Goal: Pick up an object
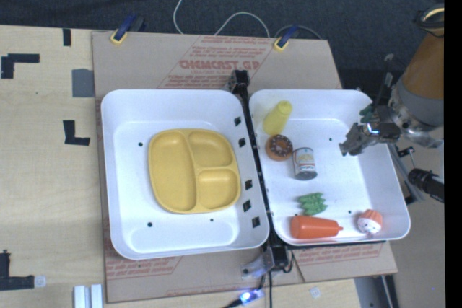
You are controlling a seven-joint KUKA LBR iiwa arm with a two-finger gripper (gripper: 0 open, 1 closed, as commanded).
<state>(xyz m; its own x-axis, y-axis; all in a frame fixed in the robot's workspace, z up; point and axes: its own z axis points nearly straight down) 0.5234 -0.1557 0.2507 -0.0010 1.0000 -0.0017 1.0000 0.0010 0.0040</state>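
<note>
The right bin (375, 177) holds a yellow cup (277, 117) lying near its back left, a brown doughnut (279, 147), a small tin can (304, 163), a green leafy piece (312, 203), an orange carrot (315, 228) and a small white-and-orange toy (369, 222) at the front right. My gripper (353, 143) hangs over the right part of this bin, to the right of the can, with nothing seen between its fingers.
The left bin (123, 119) carries a yellow divided plate (193, 170). A black divider (250, 155) runs between the bins. Both bins rest on cardboard (209, 61), held by clamps at the back. The arm's grey body (422, 94) stands at the right edge.
</note>
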